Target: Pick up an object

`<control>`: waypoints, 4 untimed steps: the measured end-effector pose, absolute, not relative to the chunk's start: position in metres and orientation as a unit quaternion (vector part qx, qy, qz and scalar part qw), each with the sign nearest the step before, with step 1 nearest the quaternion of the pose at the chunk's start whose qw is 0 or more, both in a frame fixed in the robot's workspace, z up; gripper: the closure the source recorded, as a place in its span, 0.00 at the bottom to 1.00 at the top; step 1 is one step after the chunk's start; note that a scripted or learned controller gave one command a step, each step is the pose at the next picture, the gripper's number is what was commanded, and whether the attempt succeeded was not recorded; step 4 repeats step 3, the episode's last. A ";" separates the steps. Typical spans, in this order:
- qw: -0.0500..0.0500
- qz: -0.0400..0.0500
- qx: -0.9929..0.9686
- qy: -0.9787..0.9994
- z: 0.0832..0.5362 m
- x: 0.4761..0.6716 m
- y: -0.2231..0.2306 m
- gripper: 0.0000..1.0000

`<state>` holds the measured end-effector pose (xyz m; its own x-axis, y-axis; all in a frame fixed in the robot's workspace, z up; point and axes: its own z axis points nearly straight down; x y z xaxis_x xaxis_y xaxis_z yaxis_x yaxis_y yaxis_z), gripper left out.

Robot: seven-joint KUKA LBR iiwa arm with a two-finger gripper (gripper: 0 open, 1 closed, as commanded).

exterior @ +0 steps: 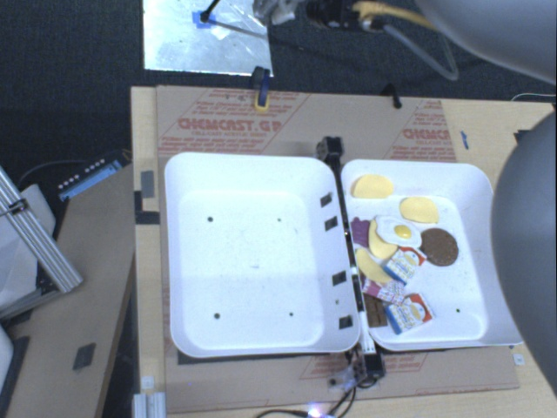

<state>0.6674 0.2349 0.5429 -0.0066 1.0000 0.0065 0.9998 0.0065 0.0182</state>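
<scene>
In the camera view, two shallow white bins stand side by side on a cardboard sheet (287,116) in the middle of the frame. The left bin (252,255) shows a bare floor with some small dark dots. The right bin (474,320) holds all the objects, gathered in its left half.

In the upper part of this bin lies a pale yellow disc (372,185), and a little right and lower a second yellow piece (419,209). Just below them is a fried egg toy (396,231), white with a yellow middle. A brown round cookie (439,246) lies right of the egg, near it. Under the egg a small white packet (401,265) with red and blue print rests against another yellow slice (372,268). Lower, toward the bottom of the bin, lies a second printed packet (409,312), and a dark brown bar (374,310) is beside it at the bin's left wall.

The gripper (277,3) is at the top edge of the frame, above the bench and well apart from both bins. It is blurred and cut by the frame, so I cannot tell how it stands or whether it has anything. The grey arm (487,11) fills the upper right corner.
</scene>
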 end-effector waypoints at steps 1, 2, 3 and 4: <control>-0.002 -0.003 0.707 0.707 0.441 0.668 0.234 1.00; 0.000 -0.001 0.708 0.706 0.419 0.669 0.171 1.00; 0.002 0.006 0.704 0.711 0.507 0.668 0.239 1.00; 0.002 0.006 0.704 0.711 0.507 0.668 0.239 1.00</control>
